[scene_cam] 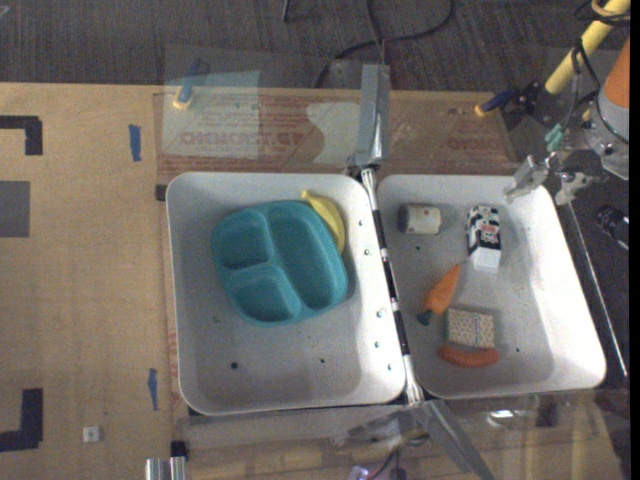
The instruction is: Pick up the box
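The box (484, 236) is a small white carton with black patches. It lies in the upper middle of the right bin (570, 308). My gripper (545, 179) hangs over that bin's top right corner, up and to the right of the box and apart from it. Its two fingers stand spread, open, with nothing between them.
The right bin also holds a pale grey roll (421, 218), an orange carrot (441, 291), a speckled tan block (470, 326) and a red sausage (467, 357). In the left bin (200, 368) lie a teal divided plate (280, 261) and a yellow banana (328, 214).
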Available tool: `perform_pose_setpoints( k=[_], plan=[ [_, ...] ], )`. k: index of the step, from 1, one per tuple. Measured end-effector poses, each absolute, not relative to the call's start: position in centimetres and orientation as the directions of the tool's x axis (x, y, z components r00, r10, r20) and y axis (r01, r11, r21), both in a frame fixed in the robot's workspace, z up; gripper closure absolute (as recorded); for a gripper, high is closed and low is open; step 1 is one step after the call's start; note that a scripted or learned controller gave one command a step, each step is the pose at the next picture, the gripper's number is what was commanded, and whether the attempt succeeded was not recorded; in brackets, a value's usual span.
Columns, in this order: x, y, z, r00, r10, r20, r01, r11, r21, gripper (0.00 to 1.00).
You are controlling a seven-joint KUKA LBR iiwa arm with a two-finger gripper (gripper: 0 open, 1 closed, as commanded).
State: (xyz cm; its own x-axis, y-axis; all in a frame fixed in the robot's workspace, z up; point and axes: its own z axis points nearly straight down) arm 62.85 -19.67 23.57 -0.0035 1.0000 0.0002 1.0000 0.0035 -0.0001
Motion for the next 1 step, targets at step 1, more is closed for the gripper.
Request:
perform_pose_setpoints(
  k=[1],
  plan=[
    [56.75,-18.88,14.19,0.227,0.974,0.001,0.974,-0.227,-0.003,0.0]
  ],
)
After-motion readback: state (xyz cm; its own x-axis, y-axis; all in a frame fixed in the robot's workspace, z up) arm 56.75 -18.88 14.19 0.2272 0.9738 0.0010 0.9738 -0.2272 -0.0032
